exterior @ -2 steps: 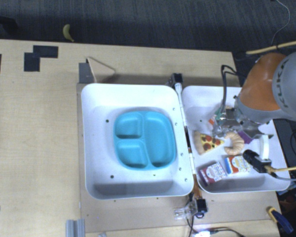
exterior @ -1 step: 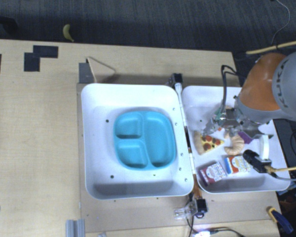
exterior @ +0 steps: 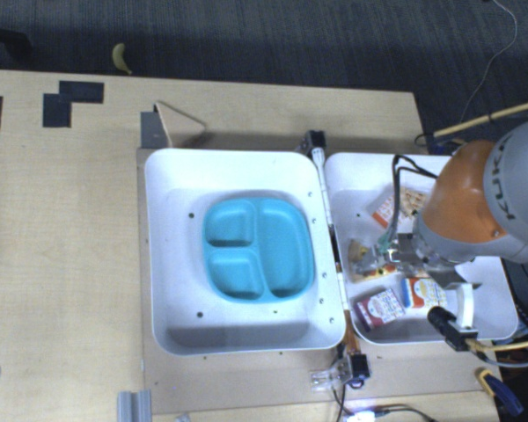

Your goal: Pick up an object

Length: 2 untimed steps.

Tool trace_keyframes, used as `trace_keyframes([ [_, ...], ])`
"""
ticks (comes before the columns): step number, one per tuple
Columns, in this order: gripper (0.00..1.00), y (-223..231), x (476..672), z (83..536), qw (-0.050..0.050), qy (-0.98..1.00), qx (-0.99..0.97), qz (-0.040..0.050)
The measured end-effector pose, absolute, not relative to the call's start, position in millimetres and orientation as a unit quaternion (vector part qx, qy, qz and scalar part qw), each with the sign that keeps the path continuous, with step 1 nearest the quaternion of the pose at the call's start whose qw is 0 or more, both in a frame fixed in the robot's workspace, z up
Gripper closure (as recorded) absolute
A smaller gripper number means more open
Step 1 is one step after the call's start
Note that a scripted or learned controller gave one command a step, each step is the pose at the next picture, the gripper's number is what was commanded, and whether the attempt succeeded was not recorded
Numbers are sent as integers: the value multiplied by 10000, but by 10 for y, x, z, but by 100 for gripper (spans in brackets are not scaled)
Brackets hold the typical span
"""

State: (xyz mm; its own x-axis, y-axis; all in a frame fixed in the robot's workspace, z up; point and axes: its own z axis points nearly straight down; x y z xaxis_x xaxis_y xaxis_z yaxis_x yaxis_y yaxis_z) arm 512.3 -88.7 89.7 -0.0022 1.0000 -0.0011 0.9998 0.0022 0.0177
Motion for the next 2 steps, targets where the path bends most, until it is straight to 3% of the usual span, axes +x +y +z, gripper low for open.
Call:
trace_keyframes([
  [1,100,-878,5146,1017,79,7082,7059,80],
  [2,0,-897,5145,1024,92,7076,7065,73],
])
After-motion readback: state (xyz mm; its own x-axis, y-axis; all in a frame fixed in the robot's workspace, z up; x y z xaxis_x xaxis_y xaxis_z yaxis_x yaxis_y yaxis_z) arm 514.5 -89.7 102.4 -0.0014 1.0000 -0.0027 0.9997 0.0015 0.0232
